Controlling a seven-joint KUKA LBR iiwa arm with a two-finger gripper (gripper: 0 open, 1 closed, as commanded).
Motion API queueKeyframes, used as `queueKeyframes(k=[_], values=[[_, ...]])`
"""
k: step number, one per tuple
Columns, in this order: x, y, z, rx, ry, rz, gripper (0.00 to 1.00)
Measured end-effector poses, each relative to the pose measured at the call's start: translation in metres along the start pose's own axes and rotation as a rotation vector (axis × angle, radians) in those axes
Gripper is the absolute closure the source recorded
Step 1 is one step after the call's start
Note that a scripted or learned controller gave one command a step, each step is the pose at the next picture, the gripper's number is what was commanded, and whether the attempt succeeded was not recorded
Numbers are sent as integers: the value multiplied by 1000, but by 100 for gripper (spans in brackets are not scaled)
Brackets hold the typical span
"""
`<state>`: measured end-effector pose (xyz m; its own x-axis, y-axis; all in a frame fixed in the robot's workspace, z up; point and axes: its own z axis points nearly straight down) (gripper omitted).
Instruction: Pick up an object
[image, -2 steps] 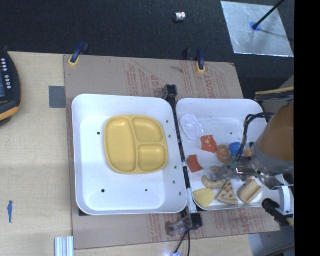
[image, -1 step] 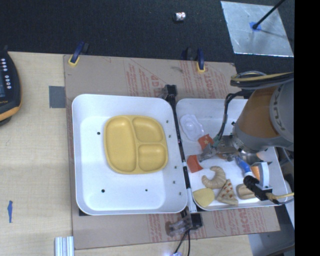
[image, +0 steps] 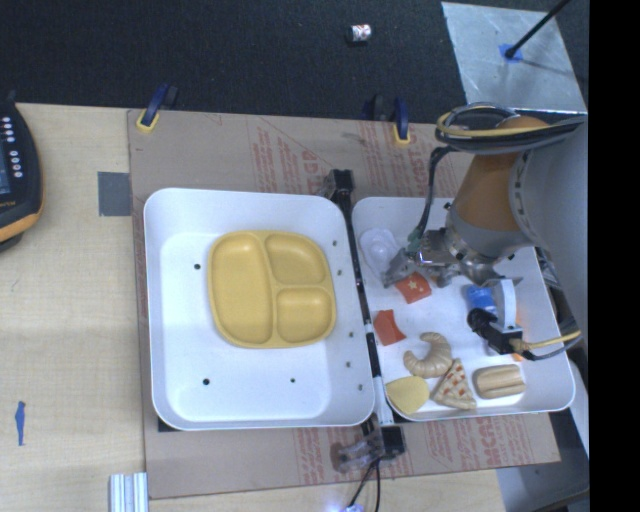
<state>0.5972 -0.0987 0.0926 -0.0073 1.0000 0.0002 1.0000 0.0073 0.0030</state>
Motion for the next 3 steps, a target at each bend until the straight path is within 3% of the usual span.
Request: queueKeyframes(k=[1,2,3], values=[[-2,-3,-10,8,0,-3,100],[-2,-3,-10,9,0,-5,0],[-2,-3,-20,9,-1,-9,100]])
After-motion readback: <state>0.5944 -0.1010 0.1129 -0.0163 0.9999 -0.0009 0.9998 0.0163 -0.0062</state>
